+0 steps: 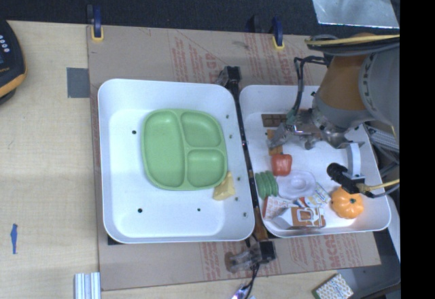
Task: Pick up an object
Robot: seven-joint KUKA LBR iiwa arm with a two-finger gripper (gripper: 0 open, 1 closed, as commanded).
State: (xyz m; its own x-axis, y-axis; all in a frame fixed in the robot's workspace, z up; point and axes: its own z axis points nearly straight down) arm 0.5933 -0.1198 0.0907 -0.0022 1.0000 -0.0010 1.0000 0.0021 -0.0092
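- Objects to pick from all lie in the bins, none lifted as far as I can see.
- Right bin (258, 102), lower half, is crowded: red object (282, 164), ridged green object (266, 185), clear plastic piece (298, 185), orange pumpkin (347, 204) and printed packets (296, 213). Most are touching or just beside one another.
- Brown piece (273, 133) sits apart from that pile, near the bin's upper left.
- Left bin (122, 196) holds a green divided plate (183, 148), w/ a yellow scrap (224, 187) touching the plate's lower-right corner. Both are well apart from the arm.
- Gripper (293, 129) is low over the right bin's upper part, just beside the brown piece and up-view of the red object. The arm reaches in from the right.
- Can't tell how far open the gripper is; it's too small & cluttered there. No item can be made out in its hold.
- Progress, my judgement: approach is done or nearly so, grasp unconfirmed, lift not yet done.
- Left to do: close on one item, then raise it clear of the bin.
- Brown piece & red object look like the nearest candidates. Which one is the target can't be told.
- Risk: the pile is packed tight, so a grab at the red object could nudge or catch a neighbour. The brown piece has more room around it, so prob. the cleaner pick.
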